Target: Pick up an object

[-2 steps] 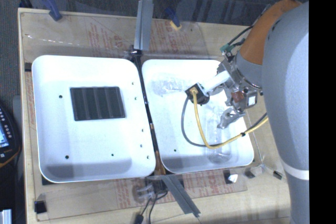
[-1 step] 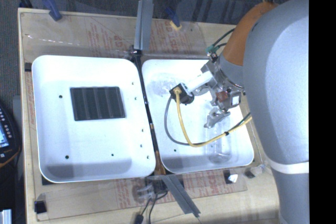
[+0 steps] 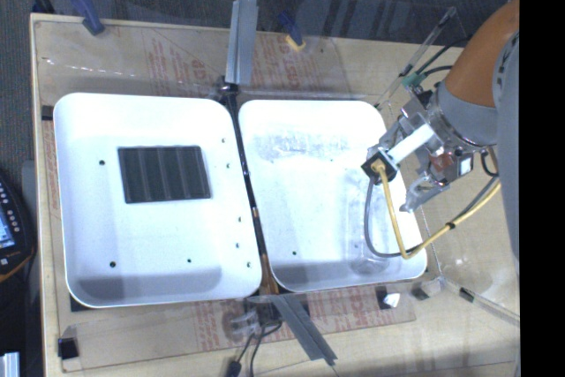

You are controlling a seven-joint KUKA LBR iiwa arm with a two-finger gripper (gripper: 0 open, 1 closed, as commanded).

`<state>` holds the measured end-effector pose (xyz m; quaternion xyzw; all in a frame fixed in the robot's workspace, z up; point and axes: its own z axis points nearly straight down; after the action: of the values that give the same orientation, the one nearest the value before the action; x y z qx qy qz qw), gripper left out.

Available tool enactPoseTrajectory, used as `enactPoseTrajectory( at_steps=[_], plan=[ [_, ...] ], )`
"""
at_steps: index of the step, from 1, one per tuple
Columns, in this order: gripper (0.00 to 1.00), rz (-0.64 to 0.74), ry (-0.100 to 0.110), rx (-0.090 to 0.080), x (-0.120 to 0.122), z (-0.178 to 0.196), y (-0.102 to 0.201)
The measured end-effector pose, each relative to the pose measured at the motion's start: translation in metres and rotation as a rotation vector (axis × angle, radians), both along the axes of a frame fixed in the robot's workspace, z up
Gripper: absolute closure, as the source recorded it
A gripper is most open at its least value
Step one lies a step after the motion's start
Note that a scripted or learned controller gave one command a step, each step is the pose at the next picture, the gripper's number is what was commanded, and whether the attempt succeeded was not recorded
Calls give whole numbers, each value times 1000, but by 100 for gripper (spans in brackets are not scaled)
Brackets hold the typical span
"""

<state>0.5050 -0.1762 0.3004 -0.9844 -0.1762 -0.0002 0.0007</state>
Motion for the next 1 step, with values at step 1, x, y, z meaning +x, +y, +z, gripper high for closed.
enactPoseTrajectory(
  at_steps=[1],
  plan=[
    [0, 122, 6, 2, 3, -83, -34]
  ],
)
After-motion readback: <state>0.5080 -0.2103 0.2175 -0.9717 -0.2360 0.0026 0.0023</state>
